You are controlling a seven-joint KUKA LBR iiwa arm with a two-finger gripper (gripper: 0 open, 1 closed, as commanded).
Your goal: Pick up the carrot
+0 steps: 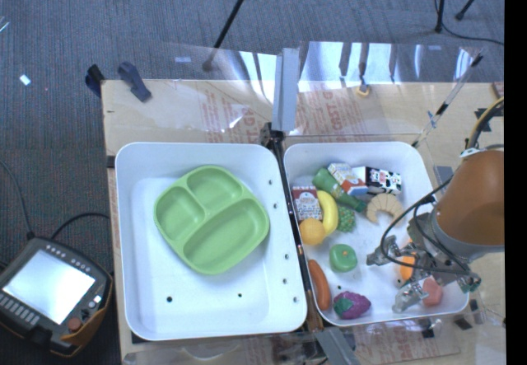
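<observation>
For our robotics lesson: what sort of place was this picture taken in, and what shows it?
Probably a robotics lab: a bench with two white bins, toy food such as the carrot, a robot arm and a handheld control pendant on carpet.

My pincer [412, 277] covers most of two orange things in the right bin [412, 153], so I cannot tell what they are. My arm [473, 198] runs off the right edge. The pendant [49, 293] is cut at the left.

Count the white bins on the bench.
2. The left bin holds a green divided plate; the right bin, beside it, holds toy food, including the carrot near its left wall.
</observation>
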